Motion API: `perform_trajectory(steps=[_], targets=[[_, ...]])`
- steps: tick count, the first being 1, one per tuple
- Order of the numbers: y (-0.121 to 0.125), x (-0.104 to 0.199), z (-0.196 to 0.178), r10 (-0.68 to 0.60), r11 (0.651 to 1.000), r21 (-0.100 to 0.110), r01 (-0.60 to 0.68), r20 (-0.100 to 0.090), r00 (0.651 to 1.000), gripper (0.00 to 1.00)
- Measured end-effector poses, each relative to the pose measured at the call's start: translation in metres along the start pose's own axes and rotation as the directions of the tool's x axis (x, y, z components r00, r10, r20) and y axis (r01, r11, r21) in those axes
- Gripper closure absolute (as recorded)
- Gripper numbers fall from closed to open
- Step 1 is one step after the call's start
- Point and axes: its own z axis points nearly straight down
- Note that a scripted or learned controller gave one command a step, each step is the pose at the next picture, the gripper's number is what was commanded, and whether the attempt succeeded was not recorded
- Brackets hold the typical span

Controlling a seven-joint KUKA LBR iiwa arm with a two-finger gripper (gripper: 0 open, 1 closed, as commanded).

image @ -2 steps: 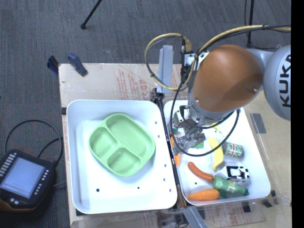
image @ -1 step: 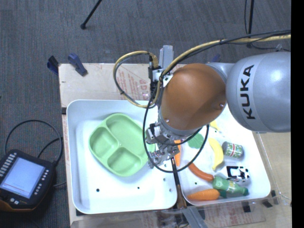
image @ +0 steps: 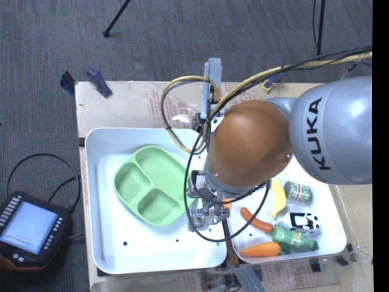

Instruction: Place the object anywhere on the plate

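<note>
A light green divided plate [image: 152, 184] lies tilted in the left white bin [image: 100, 224]. My gripper [image: 203, 216] hangs at that bin's right edge, just right of the plate's lower corner, under the orange wrist band. In the right bin lie a red-orange carrot [image: 256, 221], a second orange carrot [image: 261, 249], a green bottle-like toy [image: 295, 238], a yellow banana [image: 278, 198], a small green can [image: 298, 191] and a black-and-white toy [image: 303, 222]. Nothing shows clearly between the fingers.
The big grey arm [image: 331, 129] covers much of the right bin [image: 337, 239]. Cables loop over the bench behind the bins. A teach pendant [image: 30, 229] lies on the floor at left. Blue clamps [image: 97, 81] sit at the bench's back left corner.
</note>
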Motion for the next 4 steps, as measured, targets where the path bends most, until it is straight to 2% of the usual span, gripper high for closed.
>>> perform_trajectory(steps=[1,2,3,4], targets=[[-0.042,0.020,0.000,-0.115,0.993,0.000,0.115,0.001,0.993,1.00],[-0.083,-0.039,-0.009,-0.163,0.987,0.001,0.163,0.002,0.987,1.00],[-0.100,-0.046,0.008,-0.278,0.961,0.001,0.278,0.002,0.961,1.00],[-0.094,-0.029,0.012,-0.487,0.874,0.000,0.487,0.002,0.874,1.00]])
